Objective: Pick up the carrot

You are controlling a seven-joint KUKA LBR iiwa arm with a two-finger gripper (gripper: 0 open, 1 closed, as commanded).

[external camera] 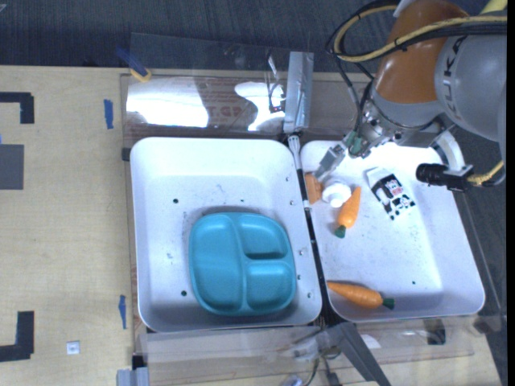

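- Hovering my gripper (331, 161) at right bin's (451, 296) back-left corner, just beside a carrot (350, 206).
- Fingers' opening: cannot tell; nothing visibly held.
- Second carrot (356, 295) lies near the front edge.
- Grasp and lift remain.

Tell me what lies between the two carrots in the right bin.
In the camera view, only bare white bin floor lies between the upper carrot and the lower carrot.

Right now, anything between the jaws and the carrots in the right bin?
Partly. A small white object sits against the top of the tilted carrot, just below the jaws. The other carrot, by the bin near wall, has nothing touching it.
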